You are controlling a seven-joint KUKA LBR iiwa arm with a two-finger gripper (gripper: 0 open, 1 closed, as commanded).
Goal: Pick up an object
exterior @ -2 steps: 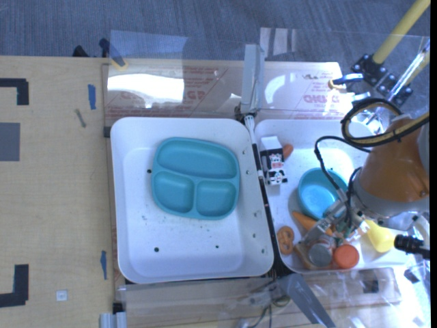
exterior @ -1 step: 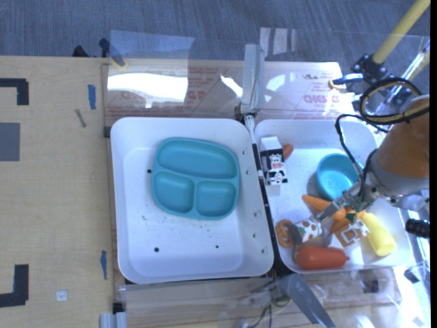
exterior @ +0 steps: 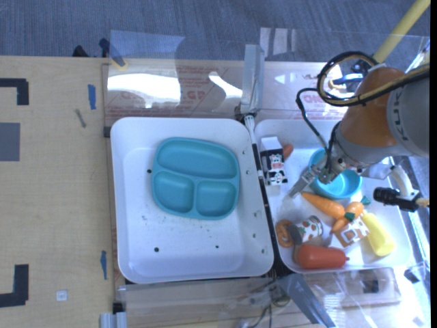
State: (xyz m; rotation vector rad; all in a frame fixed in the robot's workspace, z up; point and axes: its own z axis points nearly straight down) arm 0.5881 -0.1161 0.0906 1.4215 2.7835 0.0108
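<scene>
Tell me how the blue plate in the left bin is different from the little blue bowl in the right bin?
The blue plate is wide, flat and split into three compartments; the blue bowl is smaller, round and deeper. The plate lies alone in its bin with nothing covering it; the bowl sits among toy foods, partly hidden by the hand. Both are a similar blue.

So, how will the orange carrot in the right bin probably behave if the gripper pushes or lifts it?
The carrot looks like smooth moulded plastic, so probably stiff, light and a bit slippery. Its tapered, rounded shape suggests it may roll or pivot when pushed. It lies against other toys and the blue bowl, so a push would likely shift those too.
</scene>
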